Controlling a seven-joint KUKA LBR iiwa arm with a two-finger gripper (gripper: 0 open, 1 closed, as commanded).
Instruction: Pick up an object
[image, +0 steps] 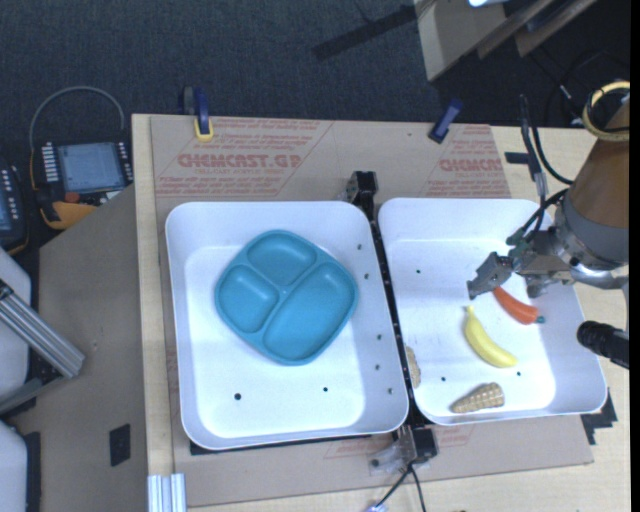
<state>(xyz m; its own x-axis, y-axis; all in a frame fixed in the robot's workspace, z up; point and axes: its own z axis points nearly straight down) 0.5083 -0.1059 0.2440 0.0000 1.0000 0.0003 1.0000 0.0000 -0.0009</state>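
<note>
1. Lying in the right bin (440, 235), toward its far right side, an orange carrot-shaped toy (517, 306) sits just under the gripper (512, 276) — it looks the likeliest target, though the task names no particular thing.
2. Judging by its look, the carrot is a light, stiff, smooth plastic piece; being tapered and rounded, it may roll or squirt out of a pinch, so the thicker middle seems the best place to take it, across its narrow width.
3. A yellow banana (487, 340) lies just beside the carrot, toward the near side, and it too looks light and hard — its curve would suit a grip at mid-length.
4. A tan ridged cone (477, 399) rests near the bin's front edge, well apart from the gripper.
5. The gripper hangs low over the carrot's upper end, dark fingers (488, 275) pointing left, and whether they are spread or pressed together I cannot tell; nothing is visibly pinched between them, and whether they touch the carrot cannot be made out.
6. The left bin (190, 300) bears a blue divided plate (286, 296), broad and flat — awkward for a two-finger pinch except at its rim.
</note>
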